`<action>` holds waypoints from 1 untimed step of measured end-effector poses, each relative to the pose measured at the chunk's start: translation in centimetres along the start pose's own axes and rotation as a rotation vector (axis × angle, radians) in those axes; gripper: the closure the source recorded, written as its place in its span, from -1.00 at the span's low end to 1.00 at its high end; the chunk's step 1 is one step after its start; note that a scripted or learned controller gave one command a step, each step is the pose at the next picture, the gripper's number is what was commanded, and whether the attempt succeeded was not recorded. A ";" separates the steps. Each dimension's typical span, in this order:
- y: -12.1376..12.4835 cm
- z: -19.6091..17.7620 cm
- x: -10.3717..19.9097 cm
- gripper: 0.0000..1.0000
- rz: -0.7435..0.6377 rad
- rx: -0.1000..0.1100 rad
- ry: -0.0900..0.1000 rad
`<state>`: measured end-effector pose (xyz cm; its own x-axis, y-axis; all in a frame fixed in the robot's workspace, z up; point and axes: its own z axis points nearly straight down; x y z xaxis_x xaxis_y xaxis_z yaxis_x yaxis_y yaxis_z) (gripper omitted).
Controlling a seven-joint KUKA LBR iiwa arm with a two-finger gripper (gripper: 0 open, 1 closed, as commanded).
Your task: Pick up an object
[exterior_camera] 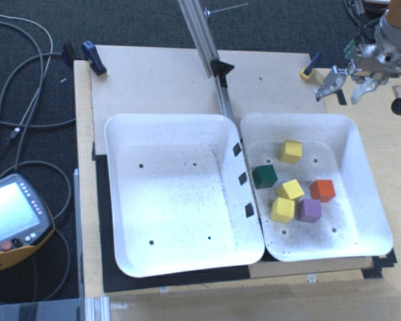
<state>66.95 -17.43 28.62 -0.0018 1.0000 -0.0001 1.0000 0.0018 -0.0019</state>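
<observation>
Yellow and purple cubes point(295, 209) lie well below the spread, empty gripper point(343, 89); approach step, needing descent into the bin point(361, 146)

No legible text, labels, brands or numbers on any surface. Pendant point(13, 223) screen, far left of claw, unreadable.

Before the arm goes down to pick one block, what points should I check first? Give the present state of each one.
1. Hand carries nothing: ok, its fingers are open.
2. Hand is above the right bin: not ok, it hangs beyond the far rim.
3. Blocks lie inside that bin: ok.
4. A free-standing target exists: ok, the far yellow block stands apart.
5. Purple block has room around it: not ok, a near yellow block touches it.
</observation>
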 end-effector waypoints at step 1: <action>-4.4 16.0 4.2 -1.00 0.001 0.009 0.004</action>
<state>62.54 -13.19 12.63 -0.0013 1.0000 0.0036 0.9999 0.0013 -0.0110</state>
